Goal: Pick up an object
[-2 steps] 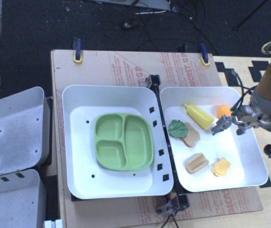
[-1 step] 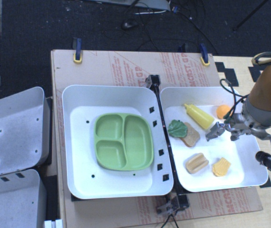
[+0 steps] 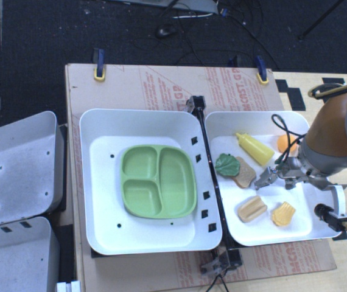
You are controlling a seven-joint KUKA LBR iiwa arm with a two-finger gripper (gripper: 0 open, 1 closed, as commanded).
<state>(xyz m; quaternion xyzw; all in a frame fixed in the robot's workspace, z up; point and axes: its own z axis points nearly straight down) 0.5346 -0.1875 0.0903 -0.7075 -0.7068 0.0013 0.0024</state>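
Observation:
The right bin (image 3: 265, 239) holds several food toys. A yellow mustard bottle (image 3: 254, 148) lies at the back, with an orange ball (image 3: 285, 142) to its right, partly behind the arm. A green leafy piece (image 3: 226, 163) and a brown bread slice (image 3: 245, 173) lie at the left. A tan bun (image 3: 251, 208) and a ridged yellow-orange piece (image 3: 283, 213) lie at the front. My gripper (image 3: 276, 180) hangs over the bin's middle, between the bread slice and the ridged piece. It is open, with nothing between its fingers.
The left bin (image 3: 94, 163) holds a green divided plate (image 3: 159, 181). A black divider (image 3: 207, 169) runs between the bins. The grey and orange arm (image 3: 335, 132) comes in over the right bin's right side. White trays (image 3: 15, 163) stand left of the bench.

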